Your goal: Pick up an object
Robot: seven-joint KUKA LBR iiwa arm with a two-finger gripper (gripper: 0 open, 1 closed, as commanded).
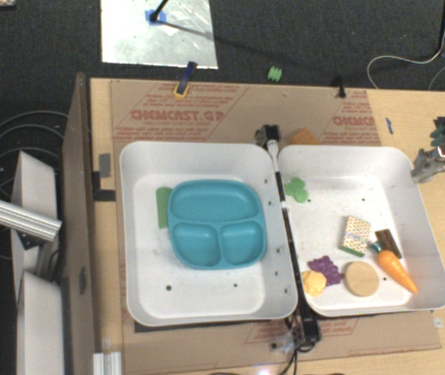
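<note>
Seen from above at a slant, a tabletop (230,104) carries two shallow white bins side by side. The left bin (144,233) holds a teal divided plate (216,223) with a green strip (162,207) tucked against its far side. Taking that plate as the landmark, every toy that could be picked up lies beyond its right edge in the right bin (410,201): a green leafy piece (297,189) nearest the plate, then a cluster further right and toward the front of a purple grape bunch (328,269), a yellow piece (314,283), a round tan biscuit (361,279), a patterned block (355,235), a small brown piece (387,241) and an orange carrot (397,272). The claw (441,151) sits well to the right of the plate, at the bin's outer rim, not over any toy; whether it is released or clenched cannot be told. To do the reach well, the green leafy piece looks the safest target, since it lies apart from its neighbours; the clustered toys touch or nearly touch, so a descent there risks nudging two at once.
</note>
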